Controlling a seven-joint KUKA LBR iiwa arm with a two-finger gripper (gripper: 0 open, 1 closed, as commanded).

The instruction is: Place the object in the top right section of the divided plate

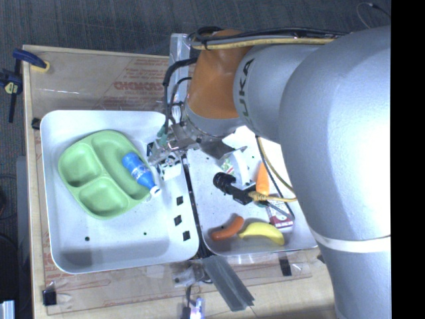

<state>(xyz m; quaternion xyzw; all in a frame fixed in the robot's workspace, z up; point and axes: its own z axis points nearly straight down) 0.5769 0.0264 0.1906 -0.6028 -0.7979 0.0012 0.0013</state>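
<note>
Both white bins [99, 258] sat on a bench with unreadable red print; "KUKA" showed on the arm. Gripper [163, 158] clamped the blue bottle [138, 170] over the green plate [93, 175], banana [262, 232] off to its right.

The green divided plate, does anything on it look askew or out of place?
Yes. The blue bottle lies on its side, slanting across the right part of the green divided plate, its white cap end poking over the rim. The gripper is right beside it.
</note>
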